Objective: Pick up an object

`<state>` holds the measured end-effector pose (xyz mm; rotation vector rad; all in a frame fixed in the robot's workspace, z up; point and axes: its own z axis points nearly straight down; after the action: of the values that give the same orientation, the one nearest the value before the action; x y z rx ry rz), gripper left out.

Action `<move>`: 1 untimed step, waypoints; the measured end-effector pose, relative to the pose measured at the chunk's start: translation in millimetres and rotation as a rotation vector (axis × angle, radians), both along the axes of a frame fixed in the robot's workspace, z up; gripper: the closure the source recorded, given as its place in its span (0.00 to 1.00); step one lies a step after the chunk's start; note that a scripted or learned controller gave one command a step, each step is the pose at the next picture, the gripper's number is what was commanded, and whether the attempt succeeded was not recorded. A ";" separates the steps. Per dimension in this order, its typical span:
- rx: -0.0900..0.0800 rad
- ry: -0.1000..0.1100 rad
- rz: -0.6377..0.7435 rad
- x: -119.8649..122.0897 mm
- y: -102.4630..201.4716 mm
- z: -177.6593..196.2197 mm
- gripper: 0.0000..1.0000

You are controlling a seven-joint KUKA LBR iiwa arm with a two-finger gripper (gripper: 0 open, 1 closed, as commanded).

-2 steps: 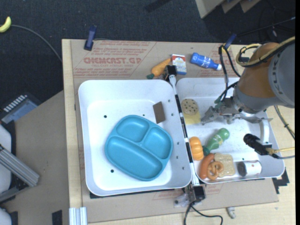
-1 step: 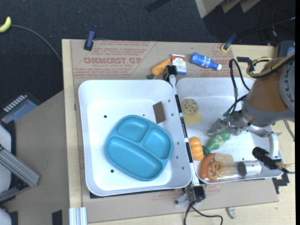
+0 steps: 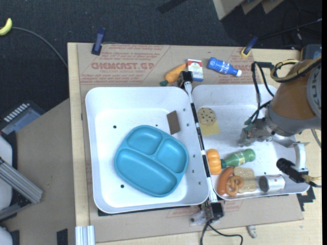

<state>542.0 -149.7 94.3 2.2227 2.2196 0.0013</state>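
Note:
My gripper (image 3: 252,135) hangs low over the middle of the right bin (image 3: 230,93), above bare white floor. Just below and left of it lies a green bottle (image 3: 238,157), apart from the gripper. A small orange pumpkin (image 3: 213,160) sits at the bottle's left end. Toward the bin's front lie a pretzel (image 3: 233,182), a slice of bread (image 3: 247,179) and a silver can (image 3: 272,183). A round cookie (image 3: 207,116) rests on a yellow piece (image 3: 210,129) at the bin's left side. Nothing shows between the fingers.
The left bin (image 3: 102,106) holds a blue divided plate (image 3: 151,159) and a small brown block (image 3: 173,121). Behind the bins on the board lie an orange toy (image 3: 175,73), a white and red carton (image 3: 194,69) and a blue bottle (image 3: 223,66).

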 end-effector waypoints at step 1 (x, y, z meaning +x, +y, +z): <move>0.000 -0.002 0.003 48.2 59.7 91.1 1.00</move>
<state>590.2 -90.0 185.4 2.2184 2.2220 0.0032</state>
